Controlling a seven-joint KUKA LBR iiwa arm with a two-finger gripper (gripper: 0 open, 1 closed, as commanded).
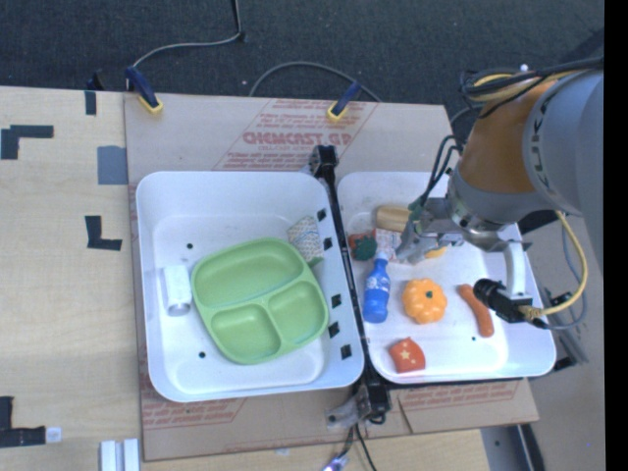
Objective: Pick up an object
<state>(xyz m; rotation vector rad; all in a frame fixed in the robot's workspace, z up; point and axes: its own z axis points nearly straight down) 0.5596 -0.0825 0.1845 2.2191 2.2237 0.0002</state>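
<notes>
I see gripper (412, 241) low in right bin (510, 361), near blue bottle (377, 290) & orange pumpkin (425, 301). Left bin (162, 199) has green divided plate (260, 300), small white cylinder (177, 288).

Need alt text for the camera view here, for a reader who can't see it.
A grey and orange robot arm reaches from the right, its gripper low over the right bin, near a blue bottle, small orange pumpkin, red piece and sausage. The left bin holds a green divided plate.
</notes>
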